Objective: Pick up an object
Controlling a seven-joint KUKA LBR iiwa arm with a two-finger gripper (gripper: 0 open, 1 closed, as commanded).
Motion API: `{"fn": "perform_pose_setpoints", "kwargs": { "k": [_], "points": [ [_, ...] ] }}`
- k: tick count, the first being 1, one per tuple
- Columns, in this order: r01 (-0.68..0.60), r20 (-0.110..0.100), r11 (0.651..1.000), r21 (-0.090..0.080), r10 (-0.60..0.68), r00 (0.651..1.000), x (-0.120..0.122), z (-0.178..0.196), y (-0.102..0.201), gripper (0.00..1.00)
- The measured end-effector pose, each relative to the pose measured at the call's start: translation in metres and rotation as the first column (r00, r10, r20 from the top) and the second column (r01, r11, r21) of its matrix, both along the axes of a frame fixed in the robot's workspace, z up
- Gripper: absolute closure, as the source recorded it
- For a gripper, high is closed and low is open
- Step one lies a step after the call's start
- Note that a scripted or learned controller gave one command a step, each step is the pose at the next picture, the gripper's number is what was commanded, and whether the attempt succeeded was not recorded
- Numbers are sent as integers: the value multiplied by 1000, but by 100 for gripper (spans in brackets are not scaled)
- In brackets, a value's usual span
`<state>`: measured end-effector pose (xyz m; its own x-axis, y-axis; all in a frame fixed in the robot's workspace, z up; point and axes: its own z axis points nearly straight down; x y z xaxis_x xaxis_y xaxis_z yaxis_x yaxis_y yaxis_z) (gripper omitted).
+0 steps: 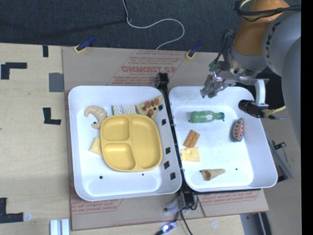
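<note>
The right bin [254,173] holds a green bottle [206,116] lying on its side, a watermelon slice [237,129], an orange-brown cracker piece [191,138], a yellow cheese square [190,154] and a cone-shaped piece [212,174]. My gripper [211,90] hangs over the far edge of this bin, above and just behind the bottle, with nothing seen between its fingers. Whether they stand open or shut is unclear from this angle.
The left bin [80,180] carries a yellow divided plate [131,142], a croissant [96,113], a pizza slice [150,105], a patterned piece [122,110] and a yellow wedge [95,145]. A white cable [156,23] loops behind the bins.
</note>
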<state>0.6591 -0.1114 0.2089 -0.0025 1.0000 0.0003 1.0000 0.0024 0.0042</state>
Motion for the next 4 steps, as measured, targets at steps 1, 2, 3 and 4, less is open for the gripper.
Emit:
{"fn": "perform_pose_setpoints", "kwargs": {
  "k": [1, 2, 3, 4],
  "points": [
    [1, -3, 1000, 1, -1, 1000, 1, 16, 1, 100],
    [-2, -8, 1000, 0, 2, 1000, -20, 10, 50, 100],
    [-3, -8, 1000, 1, 3, 1000, -48, 6, 104, 100],
    [-2, -10, 1000, 0, 2, 1000, -83, -1, 147, 100]
  ]
}}
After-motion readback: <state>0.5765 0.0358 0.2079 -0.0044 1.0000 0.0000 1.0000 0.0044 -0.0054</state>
